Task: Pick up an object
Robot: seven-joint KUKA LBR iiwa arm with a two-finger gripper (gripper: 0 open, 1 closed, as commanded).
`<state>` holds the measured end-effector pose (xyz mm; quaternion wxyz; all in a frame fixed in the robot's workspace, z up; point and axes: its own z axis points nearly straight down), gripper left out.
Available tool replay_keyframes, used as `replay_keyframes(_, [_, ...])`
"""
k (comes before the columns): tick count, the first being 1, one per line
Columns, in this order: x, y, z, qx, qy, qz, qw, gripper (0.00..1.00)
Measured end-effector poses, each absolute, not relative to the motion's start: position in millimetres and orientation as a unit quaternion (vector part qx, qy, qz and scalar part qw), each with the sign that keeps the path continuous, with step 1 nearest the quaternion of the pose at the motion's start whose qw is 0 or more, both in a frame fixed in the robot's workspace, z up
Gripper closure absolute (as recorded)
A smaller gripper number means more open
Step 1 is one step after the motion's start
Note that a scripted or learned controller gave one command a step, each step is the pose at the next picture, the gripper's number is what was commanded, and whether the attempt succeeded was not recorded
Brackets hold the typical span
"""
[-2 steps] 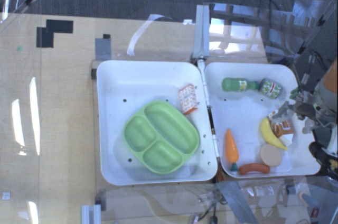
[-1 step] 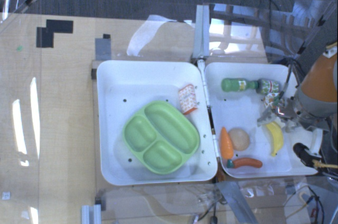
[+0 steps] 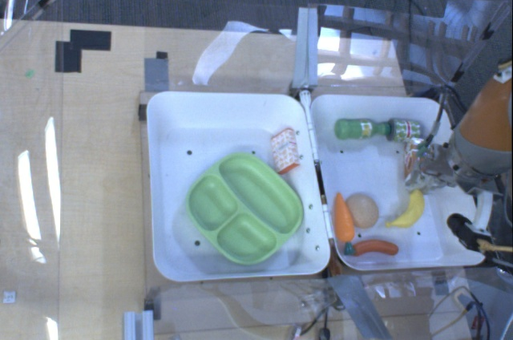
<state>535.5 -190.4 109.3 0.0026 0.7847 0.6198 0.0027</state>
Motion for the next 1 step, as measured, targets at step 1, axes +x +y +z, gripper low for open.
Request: replay_keyframes(1, [587.8, -152.3, 175.3, 0.801, 0.599, 0.0018, 0.002, 1.0])
